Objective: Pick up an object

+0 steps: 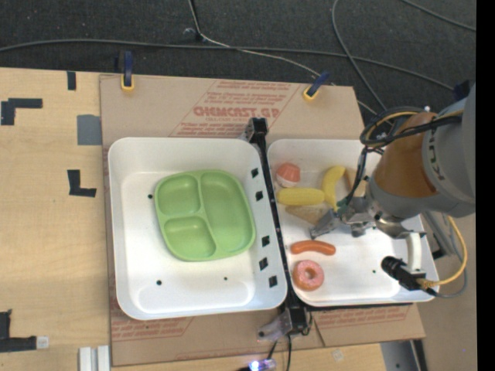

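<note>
Over the right-hand bin (402, 288), the grey arm (421, 172) reaches down from the right and its tool (331, 221) sits low among the toy foods, near the middle of the bin floor. From this slanted view I cannot tell how wide the tool stands, and nothing shows clearly between its tips, so I judge that no object has been picked up yet. The reach down looks done or nearly done; the closing and the lift are left.

Candidates lie close around the tool. A yellow corn-like piece (300, 197), long and rounded, lies just to its left. A banana (333, 184), curved and smooth, lies just above it. An orange-red sausage (313, 247), slim with rounded ends, lies just below. A pink donut (308, 274) with a hole in its middle rests nearer the front wall, and a small round pink-and-white piece (288, 174) sits near the divider at the back. All look like glossy moulded plastic, hard and slippery, with rounded forms that may roll away from a pinch.

Across the divider, the left bin (128, 284) holds a pale green plate (205, 215) with three compartments, matte and shallow. Both bins are smooth white plastic with raised walls, resting on brown cardboard (232, 107) over the wooden bench (46, 230).
</note>
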Tool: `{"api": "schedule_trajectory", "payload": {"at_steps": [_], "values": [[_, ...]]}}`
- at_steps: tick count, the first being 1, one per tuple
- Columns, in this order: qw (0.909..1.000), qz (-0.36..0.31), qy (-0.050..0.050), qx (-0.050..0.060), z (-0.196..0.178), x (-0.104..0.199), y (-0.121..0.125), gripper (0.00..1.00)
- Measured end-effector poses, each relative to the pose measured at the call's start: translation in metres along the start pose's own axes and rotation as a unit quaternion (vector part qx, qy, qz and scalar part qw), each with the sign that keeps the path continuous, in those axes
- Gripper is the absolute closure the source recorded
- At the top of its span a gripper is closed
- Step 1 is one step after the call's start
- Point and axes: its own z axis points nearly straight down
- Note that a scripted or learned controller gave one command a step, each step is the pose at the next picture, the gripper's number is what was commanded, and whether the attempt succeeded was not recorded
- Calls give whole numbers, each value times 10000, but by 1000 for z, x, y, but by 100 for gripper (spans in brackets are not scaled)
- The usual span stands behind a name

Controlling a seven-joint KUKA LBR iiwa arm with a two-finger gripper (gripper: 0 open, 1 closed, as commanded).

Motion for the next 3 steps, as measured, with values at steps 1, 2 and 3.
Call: {"api": "schedule_trajectory", "payload": {"at_steps": [1,2,3], "values": [[10000,2,-10,-21,-13,-1,1,100],[10000,-1,7,-11,-55,1,0,100],[10000,8,-1,-21,-108,-8,-4,100]]}}
